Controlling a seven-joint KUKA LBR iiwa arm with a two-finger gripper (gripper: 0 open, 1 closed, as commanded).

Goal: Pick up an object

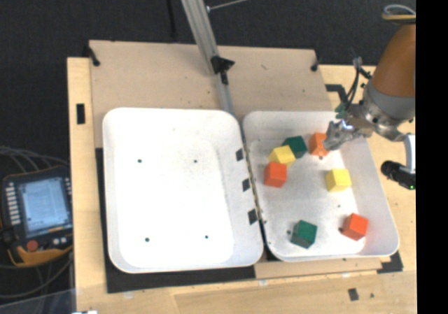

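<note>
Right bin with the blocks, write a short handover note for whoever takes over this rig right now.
Hand: low over the right bin's far side, at an orange block; grasp not confirmed.
Blocks in the right bin: green and yellow touching, orange just below them, yellow, green, orange.
Done: nothing visibly lifted.
Left: secure one block and raise it.

Both white bins (175,187) look like smooth, slightly glossy plastic. Beneath them the bench (203,68) shows matt, pale wood or board. Inside the bin right of the aluminium rail (199,19), which gleams like brushed metal, the coloured cubes (275,173) appear matt, painted wood or foam.
</note>
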